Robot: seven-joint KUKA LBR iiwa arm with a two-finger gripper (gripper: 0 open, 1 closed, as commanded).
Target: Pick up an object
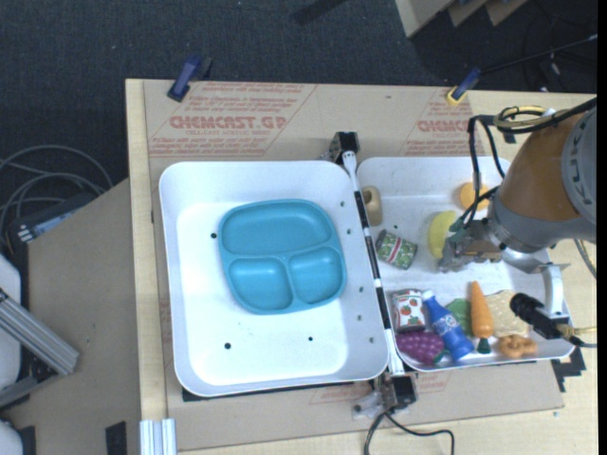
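Camera view: gripper (462, 251), jaw state impossible to tell, sits by the lemon (441, 230) mid right bin (417, 173); likely light, stiff, smooth, best pinched across its middle.

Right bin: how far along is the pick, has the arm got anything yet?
Done: the arm has reached into the right bin, and the end effector sits low beside the yellow lemon-like toy. In hand: nothing visibly lifted. I can't tell whether it grips anything. Left: secure one item and raise it. The carrot, grapes, blue bottle and small can lie in the bin.
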